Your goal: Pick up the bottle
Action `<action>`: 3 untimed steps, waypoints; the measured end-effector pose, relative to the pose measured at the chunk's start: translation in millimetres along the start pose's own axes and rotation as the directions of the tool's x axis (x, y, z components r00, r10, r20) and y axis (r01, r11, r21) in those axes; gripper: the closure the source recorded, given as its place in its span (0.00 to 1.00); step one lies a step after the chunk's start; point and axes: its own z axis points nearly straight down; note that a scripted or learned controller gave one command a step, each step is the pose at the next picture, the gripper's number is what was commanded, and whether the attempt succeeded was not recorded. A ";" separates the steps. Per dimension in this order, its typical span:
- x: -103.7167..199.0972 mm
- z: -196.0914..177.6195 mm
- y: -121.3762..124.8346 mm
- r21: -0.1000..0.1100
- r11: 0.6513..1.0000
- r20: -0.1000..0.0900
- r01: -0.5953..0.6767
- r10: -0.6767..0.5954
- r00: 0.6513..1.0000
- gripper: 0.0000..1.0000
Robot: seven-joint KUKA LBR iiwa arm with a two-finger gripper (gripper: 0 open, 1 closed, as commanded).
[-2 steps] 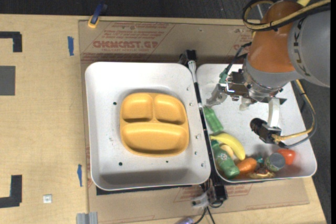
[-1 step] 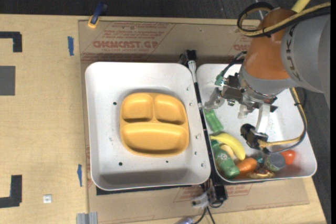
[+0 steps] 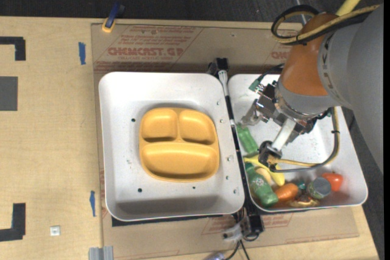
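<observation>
A green bottle point(image 3: 247, 139) lies on its side in the right bin point(image 3: 344, 149), close against that bin's left wall. My gripper point(image 3: 252, 117) hangs over the right bin's upper left part, just above and slightly to the right of the bottle's upper end. Whether it touches the bottle cannot be told. The grey arm with its orange band point(image 3: 304, 73) covers much of the bin's back half.
Along the right bin's front lie a yellow banana point(image 3: 269, 171), a second green item point(image 3: 262, 190), an orange carrot point(image 3: 286, 192), a grey-green round thing point(image 3: 318, 187) and a red-orange ball point(image 3: 333, 180). The left bin point(image 3: 116, 131) holds a yellow divided plate point(image 3: 179, 143).
</observation>
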 end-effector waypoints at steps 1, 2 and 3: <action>23.3 -0.1 -21.8 0.000 0.981 0.000 -0.195 0.195 0.981 0.00; 24.0 -10.0 -21.7 0.000 0.981 0.000 -0.192 0.192 0.981 1.00; 23.9 -9.9 -21.7 0.000 0.981 0.000 -0.192 0.192 0.981 0.00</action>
